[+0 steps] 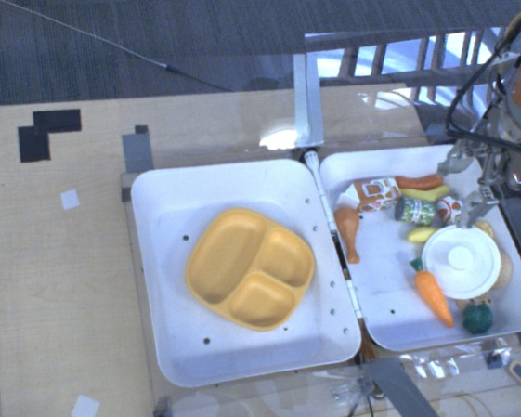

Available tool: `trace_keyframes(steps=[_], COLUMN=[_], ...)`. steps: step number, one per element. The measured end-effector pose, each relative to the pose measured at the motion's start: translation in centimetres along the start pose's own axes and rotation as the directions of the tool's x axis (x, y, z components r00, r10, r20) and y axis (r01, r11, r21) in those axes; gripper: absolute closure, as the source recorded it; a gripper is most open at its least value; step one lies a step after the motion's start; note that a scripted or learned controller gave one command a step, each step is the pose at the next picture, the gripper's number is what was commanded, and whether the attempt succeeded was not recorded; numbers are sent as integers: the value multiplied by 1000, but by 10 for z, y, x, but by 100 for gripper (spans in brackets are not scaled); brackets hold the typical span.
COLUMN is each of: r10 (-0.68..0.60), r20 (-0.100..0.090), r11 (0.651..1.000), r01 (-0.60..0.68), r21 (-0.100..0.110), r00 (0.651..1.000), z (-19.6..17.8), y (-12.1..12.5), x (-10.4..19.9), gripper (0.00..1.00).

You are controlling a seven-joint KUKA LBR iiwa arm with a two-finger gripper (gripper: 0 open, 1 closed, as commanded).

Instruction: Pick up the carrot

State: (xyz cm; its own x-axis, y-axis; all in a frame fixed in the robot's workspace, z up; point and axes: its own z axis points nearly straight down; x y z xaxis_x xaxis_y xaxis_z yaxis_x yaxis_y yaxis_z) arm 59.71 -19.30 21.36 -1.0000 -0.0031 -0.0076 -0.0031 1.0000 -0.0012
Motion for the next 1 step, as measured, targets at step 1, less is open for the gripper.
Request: trace_keyframes(steps=[1], r10=[102], r20=[8], r11=[995], r01=[-102], r21=[1], r00=[995], z=[123], y=[21], x=[55], gripper=[0])
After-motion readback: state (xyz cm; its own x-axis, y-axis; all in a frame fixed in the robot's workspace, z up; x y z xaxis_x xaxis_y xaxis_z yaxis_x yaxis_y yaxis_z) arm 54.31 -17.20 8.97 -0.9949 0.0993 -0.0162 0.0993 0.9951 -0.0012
